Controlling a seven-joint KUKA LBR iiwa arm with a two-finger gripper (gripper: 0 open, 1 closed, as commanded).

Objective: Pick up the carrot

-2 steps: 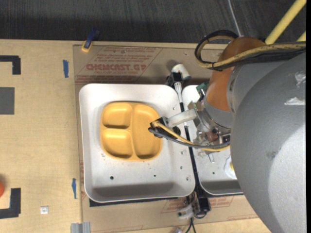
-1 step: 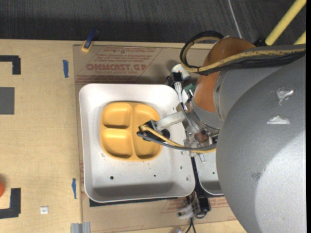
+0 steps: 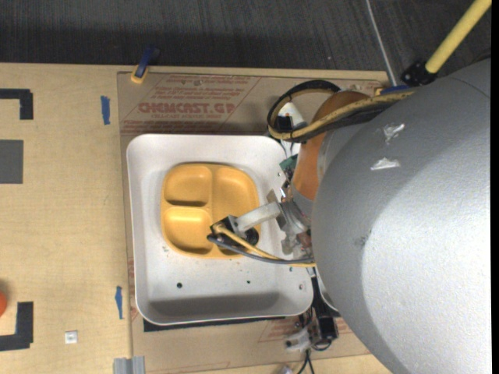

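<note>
**Tan surface [image 3: 62, 209], arm overhead**

One white bin [image 3: 152, 287] holds a yellow divided plate [image 3: 204, 201]. The grey arm [image 3: 405, 232] hides its right side. The tool [image 3: 290, 226], seemingly by that wall, is too hidden to call released or clenched. Where the carrot lies, I cannot tell.

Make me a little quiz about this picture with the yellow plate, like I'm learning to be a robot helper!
1. True or false: the yellow plate lies inside the white bin.
2. How many compartments can you see in the yellow plate? A: two. B: three. C: five.
3. Fill in the gap: the grey arm reaches in from the picture's ____ side.

Key: 1 true; 2 B; 3 right.
</note>
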